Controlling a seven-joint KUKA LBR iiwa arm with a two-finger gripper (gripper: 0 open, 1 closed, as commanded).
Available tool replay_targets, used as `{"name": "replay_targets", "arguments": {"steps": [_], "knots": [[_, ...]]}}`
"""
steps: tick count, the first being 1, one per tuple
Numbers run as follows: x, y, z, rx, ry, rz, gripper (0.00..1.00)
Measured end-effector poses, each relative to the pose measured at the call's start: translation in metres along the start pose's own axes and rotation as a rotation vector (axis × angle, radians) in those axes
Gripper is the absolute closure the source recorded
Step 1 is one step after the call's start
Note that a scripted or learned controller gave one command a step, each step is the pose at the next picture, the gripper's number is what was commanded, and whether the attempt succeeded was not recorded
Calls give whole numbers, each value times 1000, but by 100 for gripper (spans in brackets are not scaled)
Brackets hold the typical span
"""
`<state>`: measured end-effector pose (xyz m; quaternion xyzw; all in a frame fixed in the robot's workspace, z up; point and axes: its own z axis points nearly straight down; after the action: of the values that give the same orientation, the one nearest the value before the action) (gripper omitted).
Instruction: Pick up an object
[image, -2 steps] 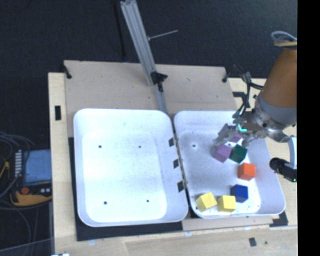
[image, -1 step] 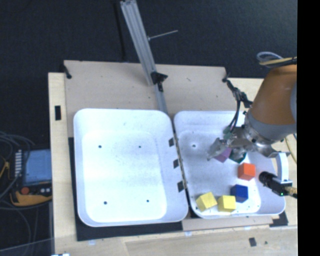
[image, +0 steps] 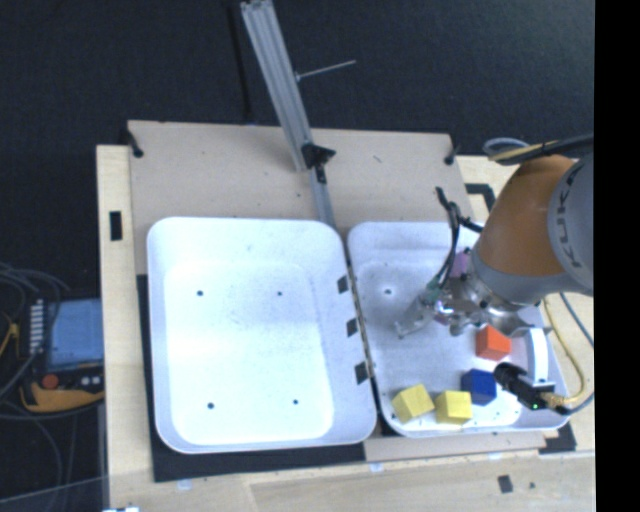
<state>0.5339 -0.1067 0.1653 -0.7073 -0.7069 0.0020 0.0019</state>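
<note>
Objects for the pick all lie in the right bin (image: 372, 250): an orange block (image: 492, 344) near its right wall, a blue block (image: 480, 386) just below that, and two yellow blocks (image: 413, 403) (image: 454, 406) side by side along the near edge. You can also see a small pinkish-purple piece (image: 460, 265) beside the arm's wrist, too hidden to name. The hand (image: 412, 322) hangs over the middle of that bin, pointing left toward the divider, with bare white floor under it. You cannot tell how its grip stands from here; it is small and blurred, and nothing visible sits in it. The blocks are apart from the hand, the orange one nearest, to its right. The arm (image: 530, 230), grey with its orange band, covers the bin's upper right corner. The left bin (image: 165, 300) shows a white floor with four dark dots. Both bins rest on the counter (image: 220, 160), and a slanted metal rail (image: 285, 90) crosses its far edge.
</note>
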Motion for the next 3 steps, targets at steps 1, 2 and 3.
{"name": "replay_targets", "arguments": {"steps": [1,2,3], "knots": [[-6,-5,45,0,0,1,0],[-8,-3,31,-11,-2,7,100],[-13,2,-32,-14,-2,-3,100]]}}
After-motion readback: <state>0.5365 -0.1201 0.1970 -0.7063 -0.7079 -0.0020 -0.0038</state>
